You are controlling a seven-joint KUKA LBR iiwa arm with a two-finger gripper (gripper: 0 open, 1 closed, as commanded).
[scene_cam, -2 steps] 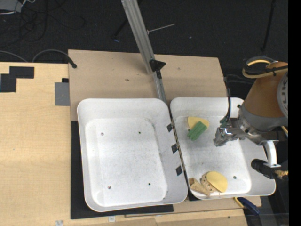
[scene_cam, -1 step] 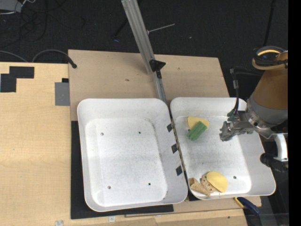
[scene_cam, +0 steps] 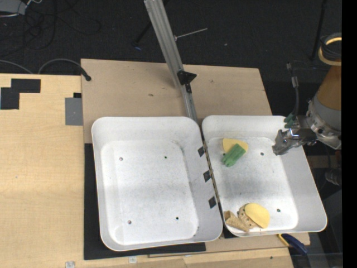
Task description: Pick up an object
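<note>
Item: gripper (scene_cam: 281, 144). Hanging over the far right corner of the right bin (scene_cam: 312, 205), reaching in from the right on the grey arm (scene_cam: 326, 121). Carrying nothing visible; whether parted or closed, cannot tell at this size. Probably pausing above the rim for a clear descent onto a chosen piece.

Item: green block (scene_cam: 235, 154). Lying to the gripper's left, near but apart, leaning against a yellow wedge (scene_cam: 230, 144) just beyond it. Likely the nearest candidate; being paired with the wedge, risking a double contact.

Item: yellow round piece (scene_cam: 256, 215). Sitting well below and left of the gripper, at the bin's near edge, touching a tan crumpled piece (scene_cam: 236, 221). Crowding the wall, so looking harder to reach.

Item: left bin (scene_cam: 106, 149). Standing far left of the gripper, beyond the divider.
</note>
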